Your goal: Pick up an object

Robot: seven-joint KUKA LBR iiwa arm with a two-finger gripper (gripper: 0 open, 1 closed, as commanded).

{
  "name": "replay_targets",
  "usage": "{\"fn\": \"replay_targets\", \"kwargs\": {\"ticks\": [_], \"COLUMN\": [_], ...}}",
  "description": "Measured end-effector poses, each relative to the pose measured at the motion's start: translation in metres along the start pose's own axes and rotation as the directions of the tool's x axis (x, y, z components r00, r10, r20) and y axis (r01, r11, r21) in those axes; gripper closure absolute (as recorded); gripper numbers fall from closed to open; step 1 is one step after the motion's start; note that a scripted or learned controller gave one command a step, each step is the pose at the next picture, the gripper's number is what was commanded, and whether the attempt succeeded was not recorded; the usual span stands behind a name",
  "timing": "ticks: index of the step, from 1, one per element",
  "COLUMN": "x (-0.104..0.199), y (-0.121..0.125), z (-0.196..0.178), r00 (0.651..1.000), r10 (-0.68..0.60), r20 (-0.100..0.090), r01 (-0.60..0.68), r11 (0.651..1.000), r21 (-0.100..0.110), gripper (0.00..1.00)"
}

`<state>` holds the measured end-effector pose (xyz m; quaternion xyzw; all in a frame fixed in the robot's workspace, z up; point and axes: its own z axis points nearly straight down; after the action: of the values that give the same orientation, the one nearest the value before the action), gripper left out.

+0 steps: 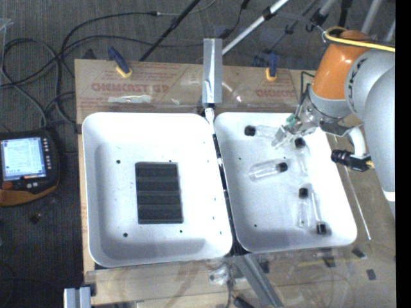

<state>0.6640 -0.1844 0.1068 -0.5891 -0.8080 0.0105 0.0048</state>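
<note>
The tabletop [90, 82] carries two shallow white bins side by side. The left bin [103, 140] contains one dark ribbed rectangular block [158, 192], lying flat near the bin's centre.

The right bin [231, 172] contains several clear vials with black caps. One vial [268, 169] lies on its side near the middle of the bin, cap toward the right. A second vial [300, 154] lies just to its right, cap at the upper end. A third vial [303, 207] lies lower in the bin, cap at its upper end, and a fourth vial [317, 215] lies just beside it on the right, cap at its lower end, near the bin's lower right corner. A further black cap [249, 131] sits near the upper left part of this bin; the body attached to it cannot be made out clearly.

The arm [359, 76] reaches in from the right, its orange band above the upper right corner of the right bin. The tool [289, 132] hangs over the upper part of the right bin, close above the second vial and to the right of the lone black cap. Whether the tool is apart or together cannot be told: its tip blurs into the clear objects below it. No object is visibly clamped in it.

A handheld control pendant [26, 162] lies on the floor to the left of the tabletop.
</note>
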Motion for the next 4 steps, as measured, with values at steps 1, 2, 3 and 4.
{"fn": "replay_targets", "kwargs": {"ticks": [1, 2, 3, 4], "x": [0.0, -0.004, -0.005, -0.005], "y": [0.002, -0.035, -0.036, -0.036], "z": [-0.002, 0.015, 0.005, 0.005], "r00": [1.0, 1.0, 1.0, 1.0], "r10": [0.0, 0.017, 0.018, 0.018], "r20": [0.003, -0.013, -0.006, -0.006], "r01": [0.0, -0.018, -0.018, -0.018], "r11": [1.0, 0.999, 0.999, 0.999], "r21": [-0.005, -0.032, -0.033, -0.033], "gripper": [0.0, 0.0, 1.0, 0.0]}}
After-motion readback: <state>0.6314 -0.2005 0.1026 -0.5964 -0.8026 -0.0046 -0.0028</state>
